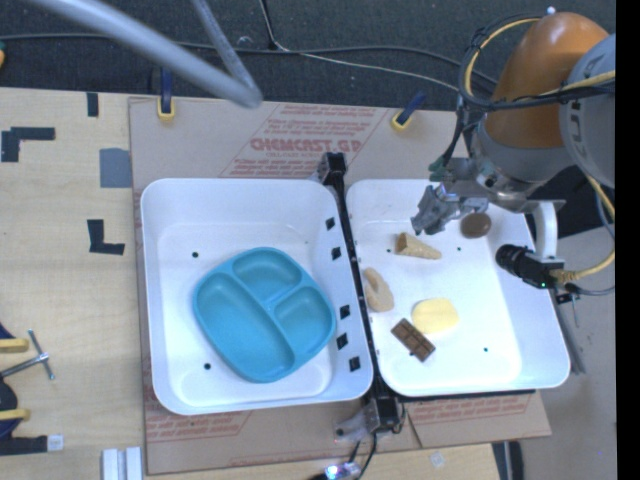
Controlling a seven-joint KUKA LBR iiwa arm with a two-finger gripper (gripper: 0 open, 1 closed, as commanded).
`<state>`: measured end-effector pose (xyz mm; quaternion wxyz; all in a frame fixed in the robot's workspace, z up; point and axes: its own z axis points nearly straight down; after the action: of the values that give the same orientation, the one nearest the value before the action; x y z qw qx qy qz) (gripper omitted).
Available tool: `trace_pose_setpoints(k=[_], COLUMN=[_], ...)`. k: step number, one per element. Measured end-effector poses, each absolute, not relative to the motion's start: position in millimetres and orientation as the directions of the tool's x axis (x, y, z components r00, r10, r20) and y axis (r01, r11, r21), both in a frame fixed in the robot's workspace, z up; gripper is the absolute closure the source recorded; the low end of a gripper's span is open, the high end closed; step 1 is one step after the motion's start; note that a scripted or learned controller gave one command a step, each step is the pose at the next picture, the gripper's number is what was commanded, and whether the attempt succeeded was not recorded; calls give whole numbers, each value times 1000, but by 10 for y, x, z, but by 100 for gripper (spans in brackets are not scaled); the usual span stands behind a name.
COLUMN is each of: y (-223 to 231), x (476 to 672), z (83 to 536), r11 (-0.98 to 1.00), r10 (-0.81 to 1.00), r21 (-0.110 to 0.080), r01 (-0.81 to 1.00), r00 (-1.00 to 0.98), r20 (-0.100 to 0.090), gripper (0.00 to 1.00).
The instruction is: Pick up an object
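In the right bin (520,363) lie several small food items: a tan wedge (417,247), a beige oblong piece (377,289), a pale yellow round piece (435,316), a brown chocolate-like bar (412,339) and a small brown round piece (475,226) near the arm. My gripper (432,214) hangs over the far part of the right bin, just above and right of the tan wedge. I see nothing between its fingers.
The left bin (160,268) holds a blue divided plate (263,312). A black divider (346,268) runs between the bins. A black cable fitting (522,262) sticks out at the right bin's right rim. A grey pole (130,33) crosses the top left.
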<state>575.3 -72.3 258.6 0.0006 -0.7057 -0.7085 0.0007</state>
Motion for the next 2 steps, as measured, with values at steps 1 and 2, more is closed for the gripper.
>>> trace_pose_setpoints(k=[1, 2], y=[-232, 224], x=[5699, 5601], z=[2471, 2343], r11=[4, 3], r10=[1000, 1000], r21=[-2, -3], r01=[1000, 1000], r00=[-4, -3], r20=[0, -1], gripper=[100, 100])
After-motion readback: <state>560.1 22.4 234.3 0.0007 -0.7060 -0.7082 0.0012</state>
